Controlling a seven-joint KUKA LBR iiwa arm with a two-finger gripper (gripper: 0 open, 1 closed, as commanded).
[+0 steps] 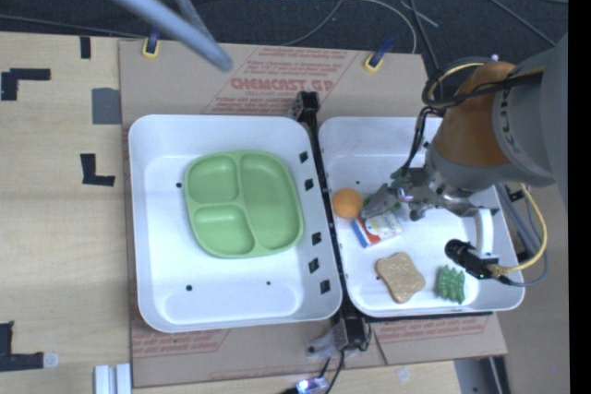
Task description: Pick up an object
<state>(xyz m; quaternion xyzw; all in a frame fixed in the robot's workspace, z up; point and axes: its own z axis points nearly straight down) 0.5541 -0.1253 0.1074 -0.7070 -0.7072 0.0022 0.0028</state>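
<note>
Camera view: 1 green tray (244,203), 1 orange ball (347,203), 1 toast slice (400,277).

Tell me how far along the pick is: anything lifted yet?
Done: the arm has reached into the right bin, with its claw low over the small carton beside the orange ball. In hand: nothing visibly lifted. Left: grip and raise one item; the bread slice and green toy lie untouched.

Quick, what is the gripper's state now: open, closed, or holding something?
Gripper: cannot be told; it is low in the right white bin.
</note>
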